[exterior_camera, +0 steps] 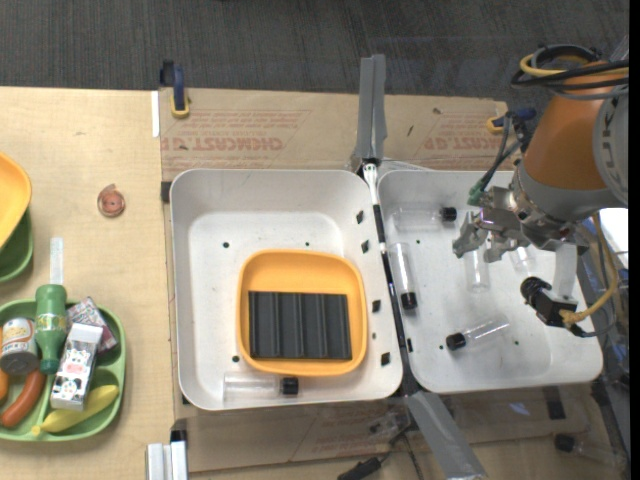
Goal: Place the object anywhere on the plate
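The grey arm's two-finger gripper hangs over the right white bin; whether its jaws are wide or narrow I cannot tell. Clear plastic tubes with black caps lie about: one on that bin's floor, another against the left wall. The square orange plate with its dark ribbed insert sits in the left white bin. Such tubes (round, slick) would likely roll from a pinch, or roll off the plate.
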`<action>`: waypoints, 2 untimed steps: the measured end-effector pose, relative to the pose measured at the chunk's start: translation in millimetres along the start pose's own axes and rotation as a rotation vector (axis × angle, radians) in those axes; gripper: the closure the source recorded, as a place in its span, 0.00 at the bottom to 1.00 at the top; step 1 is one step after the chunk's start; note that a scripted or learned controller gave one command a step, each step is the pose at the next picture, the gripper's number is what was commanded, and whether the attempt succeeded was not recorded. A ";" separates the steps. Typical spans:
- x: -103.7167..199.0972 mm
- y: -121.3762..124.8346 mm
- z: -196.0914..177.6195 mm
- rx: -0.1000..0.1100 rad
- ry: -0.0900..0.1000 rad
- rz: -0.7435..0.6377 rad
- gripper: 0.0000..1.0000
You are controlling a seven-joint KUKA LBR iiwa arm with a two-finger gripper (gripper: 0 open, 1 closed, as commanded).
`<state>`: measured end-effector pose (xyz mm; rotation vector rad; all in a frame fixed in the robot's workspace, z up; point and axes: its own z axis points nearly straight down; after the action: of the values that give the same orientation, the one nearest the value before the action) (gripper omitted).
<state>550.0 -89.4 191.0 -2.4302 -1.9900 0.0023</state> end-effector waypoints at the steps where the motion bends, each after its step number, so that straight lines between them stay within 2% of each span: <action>1: 38.4 15.4 -50.1 0.002 -0.001 -0.204 1.00; 2: 60.8 34.0 -51.3 0.000 -0.001 -0.488 1.00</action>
<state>595.5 -36.5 242.2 -1.8781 -2.5186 0.0032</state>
